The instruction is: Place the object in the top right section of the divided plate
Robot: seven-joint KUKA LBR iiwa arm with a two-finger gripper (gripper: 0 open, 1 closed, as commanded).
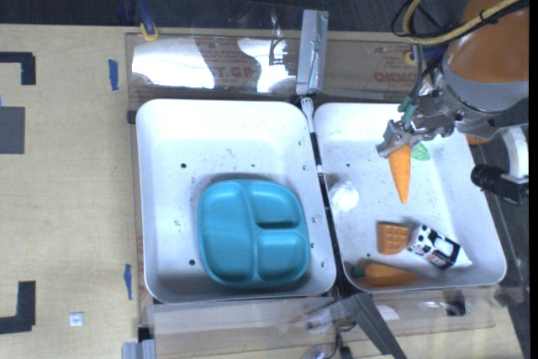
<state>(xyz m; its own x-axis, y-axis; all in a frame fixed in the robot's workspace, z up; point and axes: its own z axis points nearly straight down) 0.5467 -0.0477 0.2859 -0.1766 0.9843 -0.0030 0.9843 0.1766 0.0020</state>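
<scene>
A teal divided plate (250,241) lies in the left bin (160,147), toward its front. Its top right section (278,207) holds nothing. Over the back of the right bin (479,206) my gripper (406,135) is shut on the green-topped end of an orange toy carrot (400,173). The carrot hangs point down below the fingers. It is well to the right of the plate, past the wall between the bins.
The right bin also holds a small white ball-like piece (343,197) by the divider, an orange waffle-like square (392,237), a black-and-white patterned box (435,248) and another orange piece (387,273) at the front edge. A clear panel (311,55) stands behind the bins.
</scene>
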